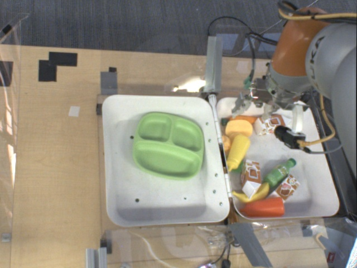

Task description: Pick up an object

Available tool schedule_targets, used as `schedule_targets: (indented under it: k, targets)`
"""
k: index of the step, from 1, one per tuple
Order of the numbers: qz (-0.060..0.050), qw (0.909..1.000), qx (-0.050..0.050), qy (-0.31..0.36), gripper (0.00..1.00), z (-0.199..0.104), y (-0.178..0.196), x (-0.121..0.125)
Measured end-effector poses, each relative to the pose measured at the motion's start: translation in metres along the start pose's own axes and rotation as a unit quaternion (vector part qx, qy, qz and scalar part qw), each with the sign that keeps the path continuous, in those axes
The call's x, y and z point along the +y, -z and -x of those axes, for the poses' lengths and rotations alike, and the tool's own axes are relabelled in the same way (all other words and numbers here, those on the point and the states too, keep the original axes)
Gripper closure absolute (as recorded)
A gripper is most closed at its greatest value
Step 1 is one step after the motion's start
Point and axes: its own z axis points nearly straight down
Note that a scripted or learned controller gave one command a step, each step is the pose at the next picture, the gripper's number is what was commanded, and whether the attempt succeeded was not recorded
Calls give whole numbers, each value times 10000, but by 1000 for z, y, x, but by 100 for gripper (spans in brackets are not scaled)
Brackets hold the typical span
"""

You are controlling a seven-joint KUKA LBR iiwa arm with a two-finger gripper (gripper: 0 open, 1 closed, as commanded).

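Your pincer (257,95) hangs over the right bin's (329,197) far edge; you cannot tell its state. Its clutter crowds the near-left: yellow bottle (237,151), green bottle (278,174), orange carrot (263,207). The left bin (120,205) holds a green tray (168,145) with open margins all round.

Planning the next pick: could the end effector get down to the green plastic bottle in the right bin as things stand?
Probably yes. The green plastic bottle lies on top of the pile, uncovered from above, though a yellow toy banana and small printed packets crowd its sides. The end effector hangs over the same bin's far end.
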Motion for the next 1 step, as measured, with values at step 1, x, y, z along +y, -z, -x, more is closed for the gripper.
schedule_targets:
  k: [1]
  targets:
    - [7, 9955, 2, -953, 0, 32, -89, -65]
